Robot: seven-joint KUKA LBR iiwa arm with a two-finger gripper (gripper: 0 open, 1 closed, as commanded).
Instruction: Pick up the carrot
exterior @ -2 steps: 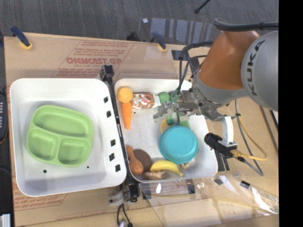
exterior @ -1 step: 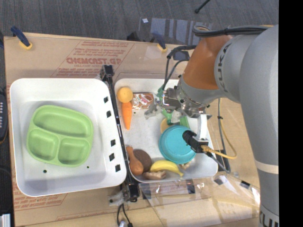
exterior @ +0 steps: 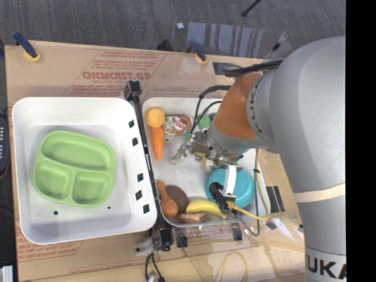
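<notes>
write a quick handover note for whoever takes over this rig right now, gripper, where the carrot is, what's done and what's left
Gripper: hovering over the right bin, just right of the carrot, holding nothing.
Carrot: lying in the right bin near its left wall, just below an orange fruit, its narrow end pointing to the near side.
Left bin: holds a green divided tray.
Done: arm brought in beside the carrot.
Left: close on the carrot and lift it.

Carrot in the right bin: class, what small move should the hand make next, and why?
Probably shift the hand a little left and up in the camera view, over the carrot. The carrot lies beside the bin's left wall, below the orange ball, and the hand sits just right of it.
</notes>
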